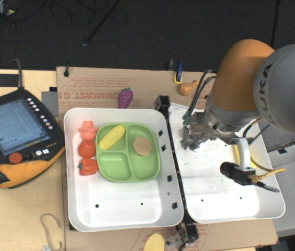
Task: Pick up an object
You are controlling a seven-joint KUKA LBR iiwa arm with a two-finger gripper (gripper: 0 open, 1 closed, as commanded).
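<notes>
Left of jaws, corn [111, 136] on green plate [118, 169]

The grey and orange arm [252, 88] is cut off by the picture's right side and covers the far right corner of the right bin [226, 208]. Under the arm, the tool [192, 139] is a dark blur above that bin's floor, and its outline cannot be made out. Behind the bin, an orange thing [185, 88] has its right end hidden by the arm's cables [200, 88]. At the front of the worktop [16, 208], a yellow thing [154, 242] is cut by the bottom edge. A handheld controller [16, 135] runs off the left edge. A purple thing [125, 97] is too small to identify.
</notes>
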